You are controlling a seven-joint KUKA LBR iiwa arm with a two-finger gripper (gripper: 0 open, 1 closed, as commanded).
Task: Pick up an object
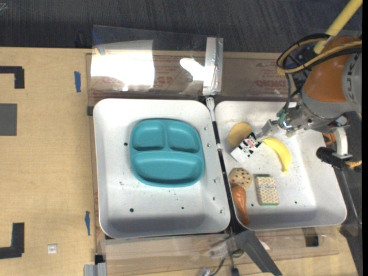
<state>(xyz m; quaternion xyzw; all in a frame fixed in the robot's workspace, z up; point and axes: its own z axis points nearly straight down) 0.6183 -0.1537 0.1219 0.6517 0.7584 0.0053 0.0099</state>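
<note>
Camera view, looking down: I see the gripper (265, 132) at the right of the frame, low over the right bin (322, 209), its tip beside a small white card with dark print (246, 147). I cannot tell whether the pincer is released or clenched, and nothing visibly sits in it.

The candidates crowd the right bin's left half: a yellowish rounded piece (238, 132) touches the card, the banana (277, 152) lies just right of the tip, and the cookie (241, 178), cracker (266, 190) and orange piece (240, 203) sit lower.

The left bin (109, 171) carries a teal divided plate (167, 152).

My worry is the crowding: I judge a descent here could nudge the flat card aside or clip two items.
</note>
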